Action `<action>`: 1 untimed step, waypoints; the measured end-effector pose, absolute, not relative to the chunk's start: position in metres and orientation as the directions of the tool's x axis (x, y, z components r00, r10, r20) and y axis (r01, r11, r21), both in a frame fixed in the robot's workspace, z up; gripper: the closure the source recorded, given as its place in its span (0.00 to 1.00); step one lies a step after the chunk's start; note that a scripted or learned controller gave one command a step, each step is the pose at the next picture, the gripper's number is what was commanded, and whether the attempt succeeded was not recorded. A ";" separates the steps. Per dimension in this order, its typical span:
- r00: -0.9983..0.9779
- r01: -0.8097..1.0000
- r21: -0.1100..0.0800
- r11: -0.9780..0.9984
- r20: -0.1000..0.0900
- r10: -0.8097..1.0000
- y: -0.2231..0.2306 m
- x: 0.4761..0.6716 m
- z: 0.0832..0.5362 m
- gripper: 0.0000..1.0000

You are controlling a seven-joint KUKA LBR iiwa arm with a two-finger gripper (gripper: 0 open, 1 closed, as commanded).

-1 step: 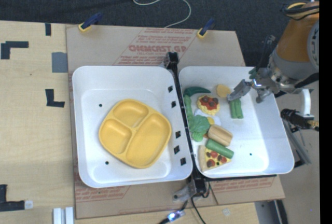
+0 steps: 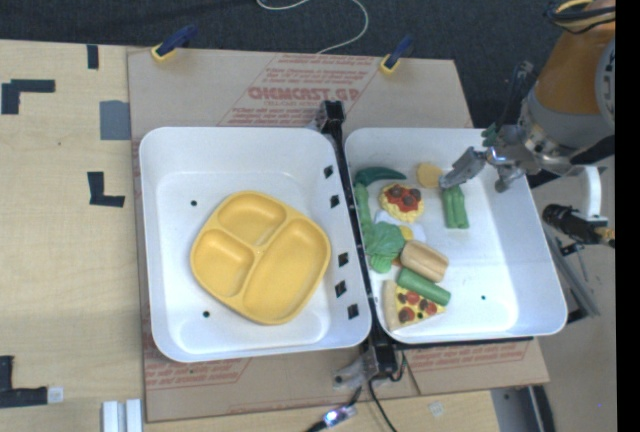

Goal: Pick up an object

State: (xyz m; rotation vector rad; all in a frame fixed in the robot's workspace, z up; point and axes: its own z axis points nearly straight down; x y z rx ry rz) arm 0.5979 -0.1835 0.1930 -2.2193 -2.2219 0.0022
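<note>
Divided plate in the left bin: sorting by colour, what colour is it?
Yellow divided plate, clearest in the camera view.

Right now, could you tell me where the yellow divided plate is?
The yellow divided plate lies in the left bin, about mid-floor, across the divider from the toy food in the right bin.

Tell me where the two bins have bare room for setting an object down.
Right bin: bare floor along its right side, right of the green stick and bread roll. Its left half is crowded with toy food. Left bin: only margins around the yellow divided plate.
</note>
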 end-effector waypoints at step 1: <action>-0.002 1.000 -0.006 0.002 0.000 1.000 -0.177 0.600 0.147 0.00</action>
